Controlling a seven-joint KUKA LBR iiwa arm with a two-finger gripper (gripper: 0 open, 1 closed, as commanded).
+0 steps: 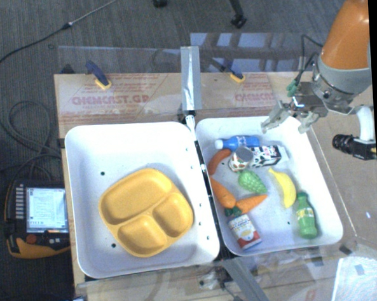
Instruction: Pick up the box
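The box is a small black-and-white carton lying on its side in the upper middle of the right bin. A blue-and-white bottle lies just behind it, and a grey round can touches its left end. My gripper hangs above the bin's far rim, up and to the right of the box and apart from it. Its fingers are spread open with nothing between them.
The right bin also holds a banana, a green bottle, a green vegetable, carrots, a sausage and a red can. A yellow divided tray lies in the left bin.
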